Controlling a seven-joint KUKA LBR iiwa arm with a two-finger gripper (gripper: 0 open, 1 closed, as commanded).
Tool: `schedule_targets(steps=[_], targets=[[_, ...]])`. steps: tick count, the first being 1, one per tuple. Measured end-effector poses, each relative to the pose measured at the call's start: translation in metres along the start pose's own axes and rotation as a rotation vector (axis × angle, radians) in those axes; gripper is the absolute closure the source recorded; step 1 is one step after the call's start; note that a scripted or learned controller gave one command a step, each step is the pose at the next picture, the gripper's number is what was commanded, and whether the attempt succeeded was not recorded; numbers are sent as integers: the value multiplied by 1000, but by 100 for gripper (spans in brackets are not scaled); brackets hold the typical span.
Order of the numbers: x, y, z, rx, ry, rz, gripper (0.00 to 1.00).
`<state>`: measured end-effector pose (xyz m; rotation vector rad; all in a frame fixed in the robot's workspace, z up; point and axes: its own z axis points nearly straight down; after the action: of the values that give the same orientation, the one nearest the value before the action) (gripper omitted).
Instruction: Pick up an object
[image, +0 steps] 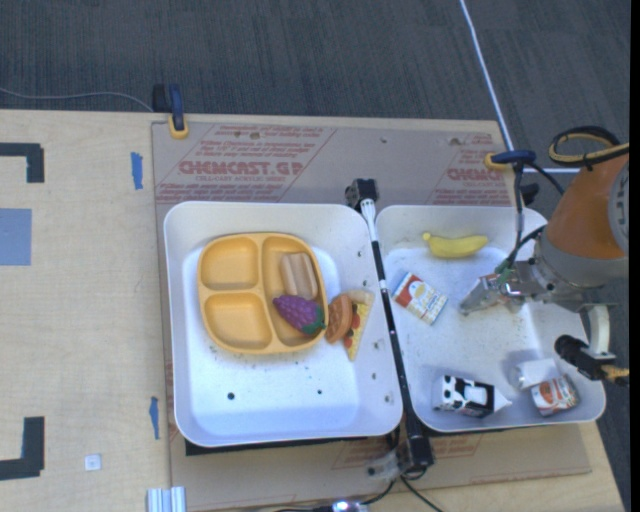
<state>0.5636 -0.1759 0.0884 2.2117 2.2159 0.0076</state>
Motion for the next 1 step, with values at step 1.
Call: schedule_targets(steps=[1], targets=[[-6,19,1,5,1,0,0]])
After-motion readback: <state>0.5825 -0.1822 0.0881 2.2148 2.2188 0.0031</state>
